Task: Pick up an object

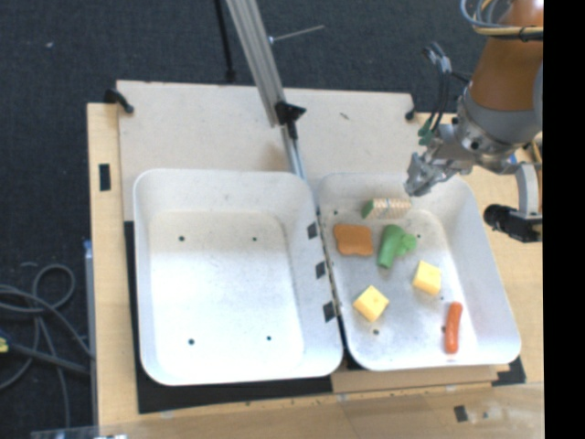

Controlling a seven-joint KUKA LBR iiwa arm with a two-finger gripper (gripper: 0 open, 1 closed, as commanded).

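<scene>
Six objects crowd the right bin (484,245); tool (419,183) above its far rim.

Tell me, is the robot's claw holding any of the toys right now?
No. The gripper hangs above the right bin's back edge with nothing between its fingers. The closest toy, the corn cob, lies in the bin.

Two white bins (164,199); two yellow blocks (370,303); four other toys (353,240).

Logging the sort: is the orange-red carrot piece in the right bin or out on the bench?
In: the carrot piece lies inside the right bin.
</scene>
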